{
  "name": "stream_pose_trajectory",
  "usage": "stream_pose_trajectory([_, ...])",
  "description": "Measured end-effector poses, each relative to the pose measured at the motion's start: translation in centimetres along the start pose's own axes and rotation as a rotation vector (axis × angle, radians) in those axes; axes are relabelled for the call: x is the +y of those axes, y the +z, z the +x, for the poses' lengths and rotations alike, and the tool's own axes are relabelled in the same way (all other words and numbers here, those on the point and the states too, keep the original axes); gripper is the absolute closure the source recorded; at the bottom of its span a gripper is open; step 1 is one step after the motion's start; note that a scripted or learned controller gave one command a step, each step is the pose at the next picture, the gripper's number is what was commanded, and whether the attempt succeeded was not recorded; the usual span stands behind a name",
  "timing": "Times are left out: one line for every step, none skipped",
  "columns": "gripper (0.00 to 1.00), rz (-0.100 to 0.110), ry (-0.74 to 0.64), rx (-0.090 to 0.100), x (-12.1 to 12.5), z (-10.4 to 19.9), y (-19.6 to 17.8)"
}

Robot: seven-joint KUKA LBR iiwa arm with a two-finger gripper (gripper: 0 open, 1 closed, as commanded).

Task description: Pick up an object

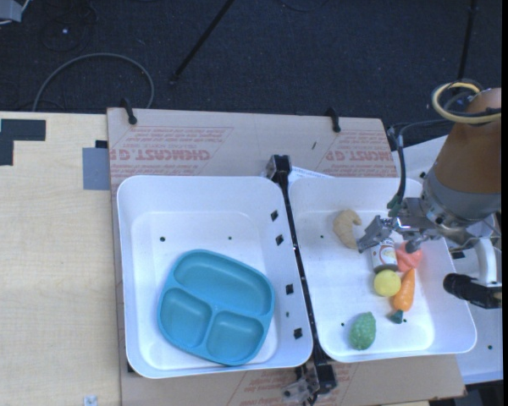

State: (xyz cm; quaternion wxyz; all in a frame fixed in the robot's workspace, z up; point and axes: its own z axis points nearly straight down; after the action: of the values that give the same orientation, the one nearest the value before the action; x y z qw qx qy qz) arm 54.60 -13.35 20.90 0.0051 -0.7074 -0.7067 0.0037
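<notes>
Nearest the lower edge of the frame, we see the green bumpy toy vegetable lying alone on the floor of the right-hand shallow white bin, well clear of the other pieces. To its left, in the lower middle of the frame, the blue three-compartment plastic tray sits in the left-hand shallow white bin, and we see nothing in its wells.

A little higher on the right, we find a tight cluster: a round yellow toy fruit touching a slim orange toy carrot, with a small pinkish-red piece just above them. Farther up, a pale tan curved piece shaped like a croissant lies apart from that cluster, toward the black divider between the bins.

The two-finger metal gripper hangs over the right bin between the croissant piece and the cluster, at the end of the grey arm with its orange band that enters from the right edge. We cannot tell how its fingers stand, and we see no object between them.

We judge the task barely begun: every object rests on the bin floor, none is lifted, and the whole grasp and raise is left to do, probably on a piece in the cluster below the tool.
</notes>
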Motion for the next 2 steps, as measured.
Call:
stream_pose_trajectory([0.0,-0.011,-0.001,-0.002,0.2,0.0,-0.5])
stream_pose_trajectory([0.0,-0.004,-0.002,0.0,-0.2,0.7,4.1])
